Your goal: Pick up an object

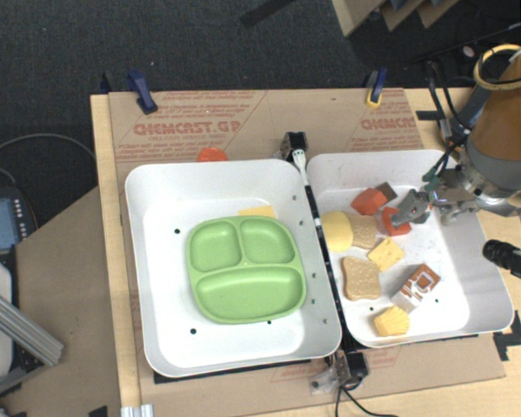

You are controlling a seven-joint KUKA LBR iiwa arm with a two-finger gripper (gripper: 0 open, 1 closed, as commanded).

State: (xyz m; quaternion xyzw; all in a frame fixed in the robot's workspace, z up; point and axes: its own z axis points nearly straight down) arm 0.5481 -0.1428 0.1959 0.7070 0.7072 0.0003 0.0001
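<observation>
Nearest the camera, at the near edge of the right bin (475, 323), sits a yellow cheese-like wedge (390, 321). Just beyond it are a slice of toast (362, 279) and a brown-and-white block (418, 286). Farther in lie a small yellow wedge (386, 254), a pale yellow round piece (337, 231) beside a tan cracker (364, 232), and, toward the far side, a red piece (371, 200) with a dark end.

From the right, the grey arm with its orange band reaches over the right bin. Its gripper (406, 213) hangs low over a small red object (395, 223), which lies right at the fingertips, just to their near-left. Whether the fingers are spread or closed cannot be told, and nothing is clearly held between them.

That small red object seems the likeliest target. The other red piece sits just beside it on the far-left, and the small yellow wedge just nearer, so both crowd the grasp.

Well apart, the left bin (162, 322) holds a green divided plate (244, 269) with a yellow slice (257, 212) at its far edge.
</observation>
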